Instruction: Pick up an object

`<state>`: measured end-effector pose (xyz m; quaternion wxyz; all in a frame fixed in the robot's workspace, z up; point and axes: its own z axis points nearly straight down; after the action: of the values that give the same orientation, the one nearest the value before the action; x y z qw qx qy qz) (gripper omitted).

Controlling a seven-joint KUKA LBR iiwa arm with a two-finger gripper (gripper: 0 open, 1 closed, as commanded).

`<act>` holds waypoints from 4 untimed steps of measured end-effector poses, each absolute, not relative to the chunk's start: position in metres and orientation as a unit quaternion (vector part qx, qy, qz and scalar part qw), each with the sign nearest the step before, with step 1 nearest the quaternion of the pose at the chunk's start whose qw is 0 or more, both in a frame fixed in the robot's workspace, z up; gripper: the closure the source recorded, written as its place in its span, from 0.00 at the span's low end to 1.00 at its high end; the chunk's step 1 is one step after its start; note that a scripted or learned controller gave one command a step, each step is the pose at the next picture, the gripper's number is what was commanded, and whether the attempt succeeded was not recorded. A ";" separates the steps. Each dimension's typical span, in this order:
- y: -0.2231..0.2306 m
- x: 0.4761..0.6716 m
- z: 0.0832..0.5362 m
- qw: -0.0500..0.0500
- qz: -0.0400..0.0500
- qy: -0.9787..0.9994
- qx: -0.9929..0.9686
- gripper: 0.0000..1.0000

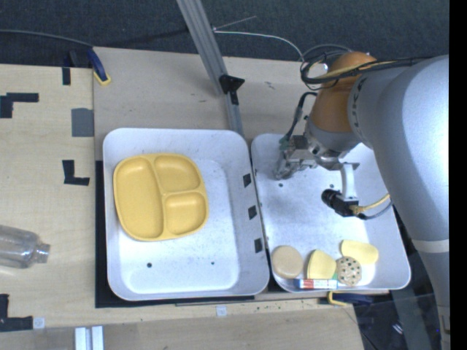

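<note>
My gripper (284, 168) reaches down into the far left part of the right bin (295, 217), its tips close to the bin floor. No object shows between them. Several small food items lie along the right bin's near edge: a tan bun (287, 261), a yellow and cream wedge (319, 265), a chocolate-chip cookie (349, 270) and a yellow piece (359, 253). A thin white and red stick (321, 284) lies in front of them. A yellow divided plate (160, 195) rests in the left bin (182, 268).
A clear plastic bottle (20, 247) lies on the bench at the far left. A metal pole (206, 42) slants down toward the bins' far edge. Black cables hang from the wrist near the right bin's middle (343, 201).
</note>
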<state>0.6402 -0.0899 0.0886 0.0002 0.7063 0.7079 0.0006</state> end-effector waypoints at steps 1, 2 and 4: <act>-0.091 0.593 0.090 0.000 -0.001 0.707 0.707 1.00; -0.093 0.579 0.090 0.001 0.000 0.707 0.707 1.00; -0.090 0.526 0.088 0.000 0.000 0.706 0.708 1.00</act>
<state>0.5259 -0.0905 0.0884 0.0004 0.7077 0.7065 0.0005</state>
